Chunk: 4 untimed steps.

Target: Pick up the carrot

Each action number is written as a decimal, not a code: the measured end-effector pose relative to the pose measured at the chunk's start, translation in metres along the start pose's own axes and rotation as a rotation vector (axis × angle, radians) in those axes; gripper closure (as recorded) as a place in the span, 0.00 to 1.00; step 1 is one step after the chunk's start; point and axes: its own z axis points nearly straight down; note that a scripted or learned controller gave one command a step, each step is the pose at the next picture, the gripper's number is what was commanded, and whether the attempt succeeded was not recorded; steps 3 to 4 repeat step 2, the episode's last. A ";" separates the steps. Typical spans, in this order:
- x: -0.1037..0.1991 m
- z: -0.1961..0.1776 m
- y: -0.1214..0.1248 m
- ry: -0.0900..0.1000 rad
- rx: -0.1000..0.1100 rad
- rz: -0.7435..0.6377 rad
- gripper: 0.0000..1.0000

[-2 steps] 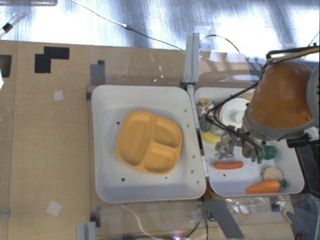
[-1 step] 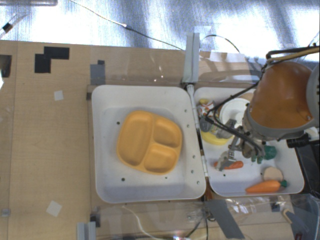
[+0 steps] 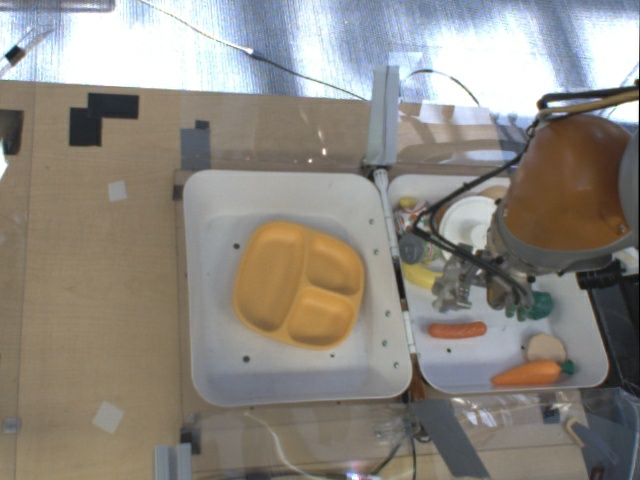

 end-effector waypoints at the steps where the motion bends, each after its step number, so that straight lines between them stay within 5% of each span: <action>1: 0.000 0.000 0.000 0.001 0.000 0.000 0.00; 2: -0.002 -0.011 0.002 -0.007 -0.002 -0.001 1.00; 4: -0.002 -0.011 0.002 -0.007 -0.002 -0.001 1.00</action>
